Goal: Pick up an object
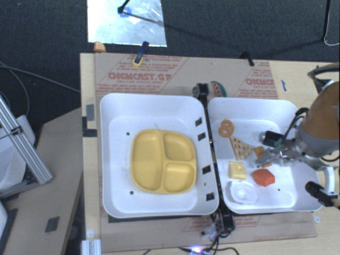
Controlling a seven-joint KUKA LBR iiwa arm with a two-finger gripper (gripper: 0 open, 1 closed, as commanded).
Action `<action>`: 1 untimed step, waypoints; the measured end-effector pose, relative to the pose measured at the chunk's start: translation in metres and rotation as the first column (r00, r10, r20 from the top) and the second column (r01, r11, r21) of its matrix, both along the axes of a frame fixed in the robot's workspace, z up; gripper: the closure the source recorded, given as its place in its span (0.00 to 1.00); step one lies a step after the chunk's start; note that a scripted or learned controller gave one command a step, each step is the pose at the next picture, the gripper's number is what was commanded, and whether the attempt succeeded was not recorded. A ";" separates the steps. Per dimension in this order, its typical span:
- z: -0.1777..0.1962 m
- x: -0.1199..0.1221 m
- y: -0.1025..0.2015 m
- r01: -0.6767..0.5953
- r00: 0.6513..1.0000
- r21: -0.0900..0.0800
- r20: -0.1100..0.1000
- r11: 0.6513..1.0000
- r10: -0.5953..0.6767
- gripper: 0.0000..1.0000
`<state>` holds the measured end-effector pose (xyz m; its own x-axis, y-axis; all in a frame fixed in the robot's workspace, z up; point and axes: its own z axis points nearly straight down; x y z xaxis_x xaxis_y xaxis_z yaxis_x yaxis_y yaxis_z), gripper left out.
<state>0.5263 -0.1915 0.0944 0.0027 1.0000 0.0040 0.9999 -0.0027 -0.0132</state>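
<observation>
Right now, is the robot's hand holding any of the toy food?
Hand: low in the right bin, above the red piece; grip cannot be told.

Two shallow white bins sit side by side: the left bin [114, 142] holds one yellow divided tray [162, 161] with three compartments, and the right bin [284, 113] holds six small items. Those are one orange pretzel [227, 127] at the far left, one tan waffle wedge [240, 149], one small brown piece [258, 152] beside it, one pale yellow block [237, 170], one red-orange chunk [263, 177] and one white round piece [242, 193] nearest. One arm with one gripper [272, 155] reaches in from the right
</observation>
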 end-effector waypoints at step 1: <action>0.027 -0.017 0.002 -0.003 1.000 -0.004 0.014 1.000 0.003 0.00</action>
